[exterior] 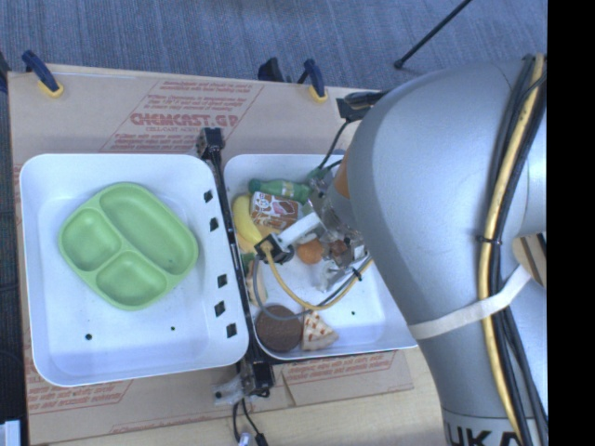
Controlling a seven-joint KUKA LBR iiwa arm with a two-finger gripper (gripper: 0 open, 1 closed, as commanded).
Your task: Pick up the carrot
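Observation:
A small orange piece that looks like the carrot (310, 250) lies near the middle of the right bin (372, 328). My gripper (330, 246) is low over that bin, right beside the orange piece and touching or nearly touching it. The big grey arm covers the gripper's right side and the right half of the bin.
A green bottle (279, 190), a printed packet (274, 211) and a yellow banana (244, 223) crowd the bin's back left. A brown round piece (277, 328) and a pizza slice (319, 331) lie at its front. The left bin (56, 351) holds a green divided plate (128, 243).

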